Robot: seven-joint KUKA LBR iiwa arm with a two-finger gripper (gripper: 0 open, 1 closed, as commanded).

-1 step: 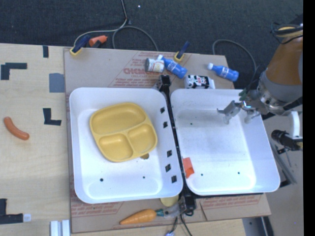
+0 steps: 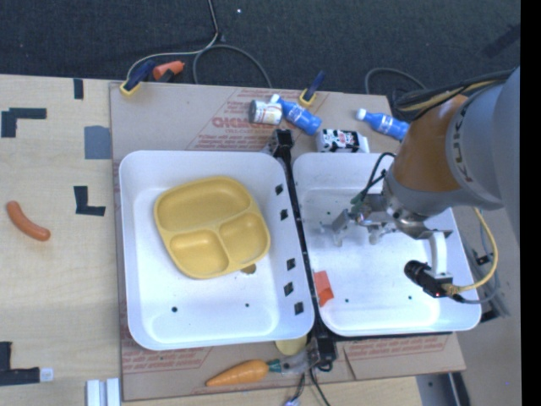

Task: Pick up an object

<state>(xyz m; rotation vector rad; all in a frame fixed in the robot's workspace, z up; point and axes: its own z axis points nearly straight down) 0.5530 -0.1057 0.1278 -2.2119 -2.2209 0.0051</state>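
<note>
Against the left wall of the right bin (image 2: 385,311), toward its near end, lies a small orange block (image 2: 322,288), the only loose thing on that bin's floor and so, by my judgement, the likeliest target. Its long axis runs near to far, roughly along the wall it rests beside.

The gripper (image 2: 355,228) hangs over the middle of the same bin, to the far side and right of the block and clearly apart from it. Its fingers (image 2: 335,225) are spread, with bare white floor and nothing else between them. From the fingers, then, the block lies nearward and to the left. Any pick would probably call for travel that way before descending. Because the block sits so close to the wall, a finger coming down on its left side may have little room. Closing across the short width looks the more sensible approach.

Further left, the left bin (image 2: 203,315) holds a yellow divided plate (image 2: 211,225), large, flat and well away from the gripper.
</note>
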